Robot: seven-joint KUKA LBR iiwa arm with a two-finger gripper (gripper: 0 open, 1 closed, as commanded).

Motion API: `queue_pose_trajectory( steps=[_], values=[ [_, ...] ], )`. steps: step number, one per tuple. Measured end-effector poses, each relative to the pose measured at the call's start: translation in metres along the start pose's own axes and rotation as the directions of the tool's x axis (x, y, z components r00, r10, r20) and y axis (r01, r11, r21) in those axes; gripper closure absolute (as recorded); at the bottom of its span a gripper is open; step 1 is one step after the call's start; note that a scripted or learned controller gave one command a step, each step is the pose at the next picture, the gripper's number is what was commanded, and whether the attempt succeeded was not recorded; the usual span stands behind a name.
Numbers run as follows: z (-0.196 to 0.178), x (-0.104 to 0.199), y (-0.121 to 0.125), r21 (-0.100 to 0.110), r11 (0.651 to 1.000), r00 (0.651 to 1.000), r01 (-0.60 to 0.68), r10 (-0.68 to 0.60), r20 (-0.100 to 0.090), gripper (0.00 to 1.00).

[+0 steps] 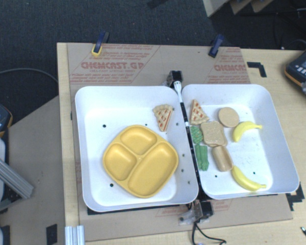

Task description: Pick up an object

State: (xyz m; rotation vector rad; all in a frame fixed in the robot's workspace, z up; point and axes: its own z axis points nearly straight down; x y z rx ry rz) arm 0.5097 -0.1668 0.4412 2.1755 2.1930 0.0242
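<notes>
1. Looking down at the bench, I see two white bins side by side, and nothing has been picked up yet.
2. How wide the claw is, and if it has hold of anything, I cannot tell.
3. Things to pick lie in both bins. The left bin [92, 111] has a big yellow plate [140, 160] near its front edge and a waffle slice [163, 117] near its right edge.
4. The right bin [268, 111] has lots of small play food. A pizza slice [197, 112], a green pod [199, 148], a bread slice [213, 133] and a brown roll [222, 158] crowd along its left edge, touching or just beside each other.
5. A round cookie [228, 117] sits near the middle, toward the back edge.
6. One banana [245, 130] lies just right of the bread. Another banana [248, 179] lies near the front edge, apart from most things.
7. The arm comes in from the right, so I think the right bin is the nearer one.
8. The front banana looks like the easy pick. Its long side runs from the roll toward the front right corner, so the claw should close across that line.
</notes>
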Motion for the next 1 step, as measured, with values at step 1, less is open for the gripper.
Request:
queue_pose_trajectory(
  steps=[1],
  values=[
    [-0.0106,-0.0004,0.0014,-0.005,1.0,1.0,0.001,-0.001,0.002,1.0]
  ],
)
